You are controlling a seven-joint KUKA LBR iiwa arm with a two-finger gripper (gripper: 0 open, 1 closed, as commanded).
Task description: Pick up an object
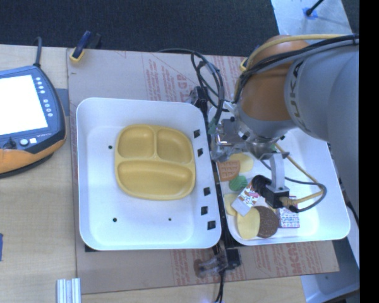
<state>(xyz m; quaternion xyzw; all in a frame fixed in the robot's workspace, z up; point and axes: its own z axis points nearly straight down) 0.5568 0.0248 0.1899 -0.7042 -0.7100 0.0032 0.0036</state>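
We see the arm low over the right bin, gripper by its left wall above the small items piled twd the near-left corner. Can't tell its state. Nothing visibly lifted; pick remains, we judge.

A pale wood counter lies under brown cardboard, with dark carpet beyond its far edge and a white sheet on that floor at the far right.
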